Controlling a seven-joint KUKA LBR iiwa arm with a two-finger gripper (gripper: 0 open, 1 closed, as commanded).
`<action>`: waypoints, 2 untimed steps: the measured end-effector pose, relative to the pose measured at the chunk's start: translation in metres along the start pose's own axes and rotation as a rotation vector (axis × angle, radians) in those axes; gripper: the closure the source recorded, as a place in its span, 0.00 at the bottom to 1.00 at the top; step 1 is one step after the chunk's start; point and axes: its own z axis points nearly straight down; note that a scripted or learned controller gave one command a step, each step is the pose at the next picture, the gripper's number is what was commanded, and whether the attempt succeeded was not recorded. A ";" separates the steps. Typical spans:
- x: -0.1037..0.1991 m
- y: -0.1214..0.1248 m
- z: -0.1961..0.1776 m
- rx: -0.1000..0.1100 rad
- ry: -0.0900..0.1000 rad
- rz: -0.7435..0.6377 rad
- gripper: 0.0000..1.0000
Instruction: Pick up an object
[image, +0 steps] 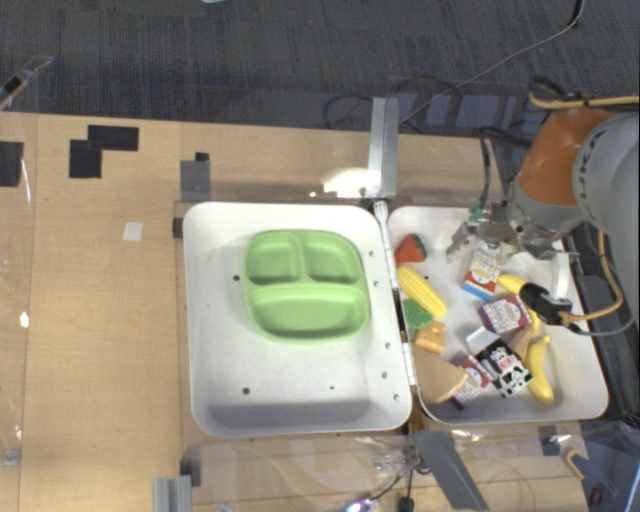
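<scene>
Leftmost on the wooden surface (100, 330) sits the left bin (215, 400), which carries a green divided plate (300, 283) lying flat near its middle, well apart from anything worth grasping.

Across the shared wall, the right bin (592, 398) holds the jumble of candidates. Along its left side lie a red toy fruit (410, 247), a yellow corn cob (422, 290) lying at a slant, and below these a tan wedge (431, 340). Toward the middle stands a small carton (483, 272), white with orange and blue, and below it a purple packet (503, 316) and a black-and-white box (506, 368). A banana (541, 370) lies against the right side of that box.

The tool (492, 236) hangs at the far side of the right bin, directly above the top end of the small carton and seemingly touching or nearly touching it. The arm (560, 165) reaches down from the right, most likely so that the tool meets the pile from above. Whether the tool is spread or pressed together I cannot tell, as its metal parts blur into the carton's top. The carton looks like the likeliest target, though nothing shows it pinched or lifted; it appears to rest on the bin floor.
</scene>
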 end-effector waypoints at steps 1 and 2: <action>-0.038 -0.055 0.020 0.025 0.003 -0.079 0.00; -0.013 -0.055 0.002 0.034 0.001 0.129 0.00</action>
